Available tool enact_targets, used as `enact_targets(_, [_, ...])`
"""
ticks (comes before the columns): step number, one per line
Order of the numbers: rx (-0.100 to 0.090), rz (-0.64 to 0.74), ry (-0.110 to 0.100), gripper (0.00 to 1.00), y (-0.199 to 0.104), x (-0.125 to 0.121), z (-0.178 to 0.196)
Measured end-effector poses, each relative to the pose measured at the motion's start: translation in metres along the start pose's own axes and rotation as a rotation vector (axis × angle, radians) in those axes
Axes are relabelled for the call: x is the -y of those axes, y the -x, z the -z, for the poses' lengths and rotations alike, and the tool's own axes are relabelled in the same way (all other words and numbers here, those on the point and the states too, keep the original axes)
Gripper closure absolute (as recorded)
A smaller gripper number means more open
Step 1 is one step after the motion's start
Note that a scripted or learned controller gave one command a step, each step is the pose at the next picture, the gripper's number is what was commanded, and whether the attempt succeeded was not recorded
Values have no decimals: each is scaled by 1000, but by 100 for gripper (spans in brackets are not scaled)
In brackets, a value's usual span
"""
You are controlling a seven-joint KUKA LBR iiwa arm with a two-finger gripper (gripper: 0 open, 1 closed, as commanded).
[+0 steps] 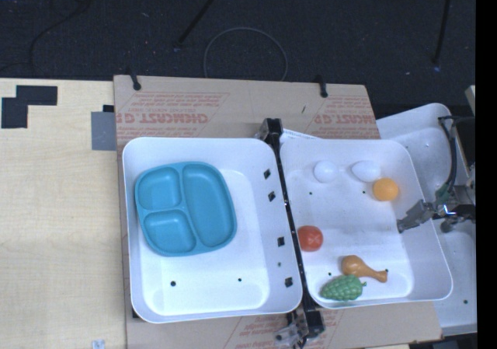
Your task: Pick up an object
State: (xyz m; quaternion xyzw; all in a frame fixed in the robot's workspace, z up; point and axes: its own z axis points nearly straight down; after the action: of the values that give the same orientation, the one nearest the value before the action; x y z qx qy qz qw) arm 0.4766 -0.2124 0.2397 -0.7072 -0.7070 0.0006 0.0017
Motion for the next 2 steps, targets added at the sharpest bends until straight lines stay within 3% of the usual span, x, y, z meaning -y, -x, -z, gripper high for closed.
enact_targets(2, [-3,0,-5,0,-17,-5,-110])
